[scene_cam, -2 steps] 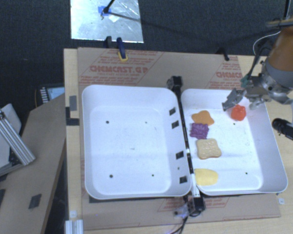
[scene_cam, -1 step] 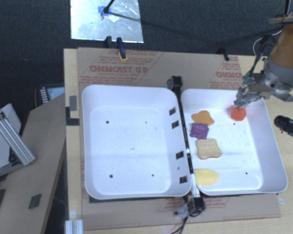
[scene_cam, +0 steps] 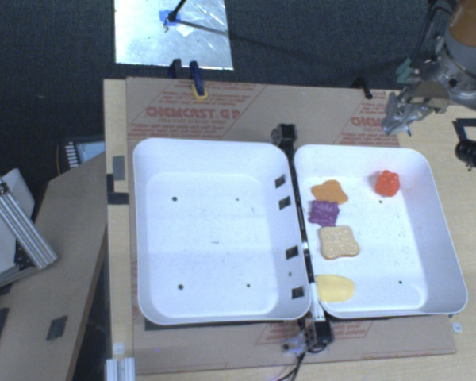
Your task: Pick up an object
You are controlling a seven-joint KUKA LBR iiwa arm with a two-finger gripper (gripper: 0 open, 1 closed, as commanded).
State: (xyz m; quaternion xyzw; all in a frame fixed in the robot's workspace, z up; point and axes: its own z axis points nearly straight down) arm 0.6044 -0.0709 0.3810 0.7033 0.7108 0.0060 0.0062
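Note:
The right bin (scene_cam: 440,236) holds several small toy foods. A red piece (scene_cam: 387,182) lies near its far right side. An orange piece (scene_cam: 329,191), a purple piece (scene_cam: 324,212), a tan toast slice (scene_cam: 339,243) and a yellow piece (scene_cam: 335,287) run in a column along its left side. My gripper (scene_cam: 397,120) hangs above the bench just beyond the right bin's far edge, up and right of the red piece, with nothing between its fingers. The fingers look slightly spread.
The left bin (scene_cam: 214,228) stands beside the right one, joined by black clips (scene_cam: 285,182). A silver sheet (scene_cam: 173,22) lies at the back. Cardboard (scene_cam: 222,109) covers the bench under the bins. A metal frame (scene_cam: 12,221) stands at the left.

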